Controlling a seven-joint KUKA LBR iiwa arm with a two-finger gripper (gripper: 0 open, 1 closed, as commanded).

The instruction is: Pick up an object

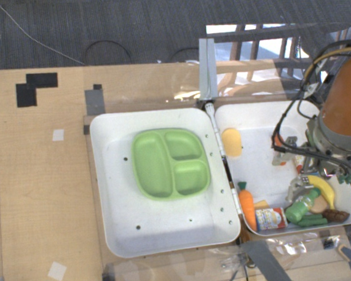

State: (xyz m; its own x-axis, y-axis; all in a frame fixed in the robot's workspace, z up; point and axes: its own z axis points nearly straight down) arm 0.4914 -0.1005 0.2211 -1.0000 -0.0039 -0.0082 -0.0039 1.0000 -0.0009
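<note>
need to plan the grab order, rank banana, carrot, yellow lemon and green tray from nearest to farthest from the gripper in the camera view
From the gripper:
1. banana, right beside it, right bin.
2. carrot, along that bin's left wall.
3. yellow lemon, upper left corner of that bin.
4. green tray, in the left bin.

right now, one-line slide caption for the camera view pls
KUKA arm's gripper over right bin of toy food; green divided plate in left bin.
</note>
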